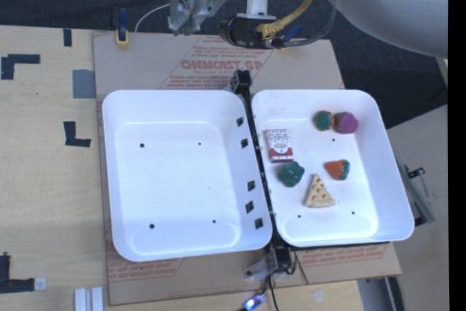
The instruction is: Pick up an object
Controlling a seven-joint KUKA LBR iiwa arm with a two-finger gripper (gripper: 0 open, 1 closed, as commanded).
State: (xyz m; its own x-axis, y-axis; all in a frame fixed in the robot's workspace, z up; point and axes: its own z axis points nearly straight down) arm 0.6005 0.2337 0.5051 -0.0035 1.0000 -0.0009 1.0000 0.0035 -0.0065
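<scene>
Hanging above the far edge of the cardboard sheet (pixel 218 69), beyond the two bins, the gripper (pixel 191 17) carries nothing between its fingers; from here I cannot tell whether they are apart or together. The left bin (pixel 116 178) sits beside the right bin (pixel 386 178), their inner rims touching. Inside the right bin, a small red-and-white packet (pixel 278 145) lies near the inner rim, a green piece (pixel 291 173) just below it, a pizza-slice wedge (pixel 318 193) next to that, an orange-and-green piece (pixel 337 169) nearby, and a green-and-purple pair (pixel 336 121) toward the far wall.
</scene>
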